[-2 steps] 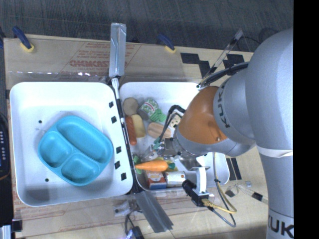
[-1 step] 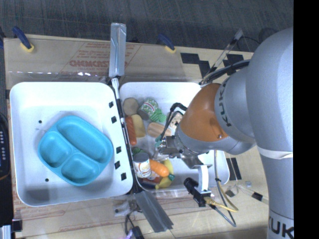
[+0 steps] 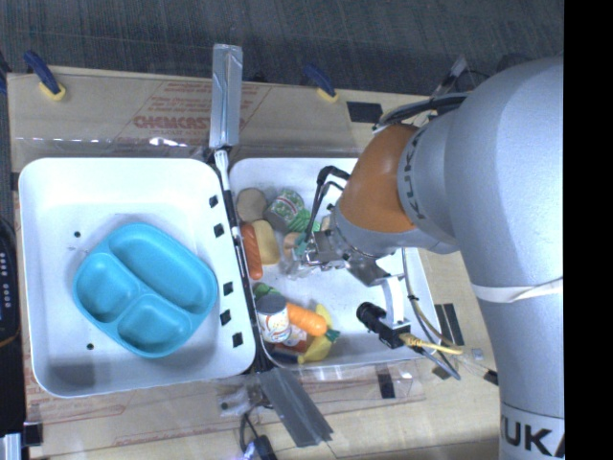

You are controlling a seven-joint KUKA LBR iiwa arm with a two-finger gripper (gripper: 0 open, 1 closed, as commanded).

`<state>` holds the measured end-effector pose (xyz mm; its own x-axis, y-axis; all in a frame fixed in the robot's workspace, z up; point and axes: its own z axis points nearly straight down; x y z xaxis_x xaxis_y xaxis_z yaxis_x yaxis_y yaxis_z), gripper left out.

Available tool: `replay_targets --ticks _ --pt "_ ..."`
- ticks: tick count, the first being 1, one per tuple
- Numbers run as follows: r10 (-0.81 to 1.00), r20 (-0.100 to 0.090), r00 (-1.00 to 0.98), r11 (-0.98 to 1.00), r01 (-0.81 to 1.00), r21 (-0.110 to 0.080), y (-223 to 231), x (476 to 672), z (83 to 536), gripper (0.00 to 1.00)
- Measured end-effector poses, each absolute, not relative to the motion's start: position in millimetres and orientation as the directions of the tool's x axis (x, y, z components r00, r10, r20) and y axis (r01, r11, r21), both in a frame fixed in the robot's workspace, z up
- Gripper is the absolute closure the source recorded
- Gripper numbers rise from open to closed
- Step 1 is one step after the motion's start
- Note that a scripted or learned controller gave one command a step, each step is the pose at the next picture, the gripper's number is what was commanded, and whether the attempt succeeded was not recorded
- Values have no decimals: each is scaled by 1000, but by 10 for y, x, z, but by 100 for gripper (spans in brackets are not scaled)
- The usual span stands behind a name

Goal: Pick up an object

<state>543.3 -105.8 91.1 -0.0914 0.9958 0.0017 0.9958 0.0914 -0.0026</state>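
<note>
The gripper [image 3: 308,253] is hanging low in the right bin [image 3: 421,353] at frame centre, among a hot dog [image 3: 251,249], can [image 3: 273,320] and carrot [image 3: 306,318]; its pincer state cannot be told.

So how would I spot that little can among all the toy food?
Look in the right-hand white bin, the crowded one beside the bin with the blue tray. Go to its near left corner: the can stands by the dividing wall, touching a carrot. It alone has a round metal top and paper label.
</note>
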Motion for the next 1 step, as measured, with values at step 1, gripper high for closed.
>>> replay_targets --ticks 1 --pt "999 -2 51 -51 999 0 -1893 5276 923 100"
